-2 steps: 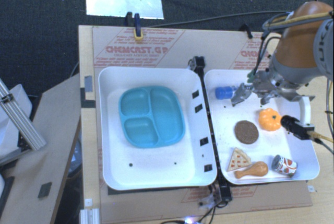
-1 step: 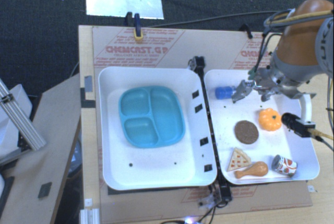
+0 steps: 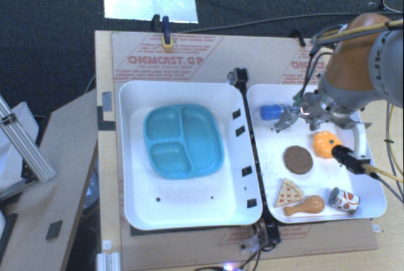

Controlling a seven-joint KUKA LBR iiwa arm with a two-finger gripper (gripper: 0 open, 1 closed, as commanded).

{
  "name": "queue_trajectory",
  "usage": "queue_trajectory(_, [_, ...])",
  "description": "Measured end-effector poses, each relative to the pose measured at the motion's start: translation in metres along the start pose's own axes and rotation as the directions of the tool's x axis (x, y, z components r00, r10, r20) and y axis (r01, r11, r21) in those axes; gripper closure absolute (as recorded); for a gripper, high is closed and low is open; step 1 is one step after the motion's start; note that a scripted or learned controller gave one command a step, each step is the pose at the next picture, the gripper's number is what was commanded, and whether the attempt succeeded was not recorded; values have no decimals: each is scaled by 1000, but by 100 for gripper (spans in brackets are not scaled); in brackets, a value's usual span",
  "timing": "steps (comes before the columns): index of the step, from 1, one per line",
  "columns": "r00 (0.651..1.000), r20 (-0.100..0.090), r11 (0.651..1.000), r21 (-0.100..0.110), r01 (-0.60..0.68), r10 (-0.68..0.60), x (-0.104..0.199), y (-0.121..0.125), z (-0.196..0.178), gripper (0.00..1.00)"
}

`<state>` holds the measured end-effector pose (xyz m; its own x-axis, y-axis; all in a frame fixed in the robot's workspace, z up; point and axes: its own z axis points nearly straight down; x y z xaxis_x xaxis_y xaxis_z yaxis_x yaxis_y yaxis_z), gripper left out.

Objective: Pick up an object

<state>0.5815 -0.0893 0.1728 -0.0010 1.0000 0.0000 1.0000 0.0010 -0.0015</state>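
The gripper [image 3: 287, 119] sits in the right bin [image 3: 379, 203] just beside the blue cylinder [image 3: 271, 112], jaws apart and nothing between them. My worry is that the round thing rolls off toward the bin wall if a finger nudges it sideways. The board under the bins reads CHEMCAST GP [image 3: 165, 61].

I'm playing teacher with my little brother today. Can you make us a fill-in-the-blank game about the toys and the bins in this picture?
1. The blue plate with three sections lies in the ____ bin.
2. The pizza slice lies right next to the ____.
3. The brown round cookie lies in the ____ bin.
4. The gripper hangs beside a small ____ object.

Missing words: left; chicken drumstick; right; blue
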Motion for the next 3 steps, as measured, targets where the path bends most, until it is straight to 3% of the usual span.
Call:
queue_trajectory(1, [1000, 0, 1000, 1, 0, 0, -4, -5, 60, 0])
queue_trajectory(2, [1000, -1, 1000, 0, 0, 0, -3, -5, 90, 0])
queue_trajectory(3, [1000, 0, 1000, -4, -1, 1, -4, -4, 78, 100])
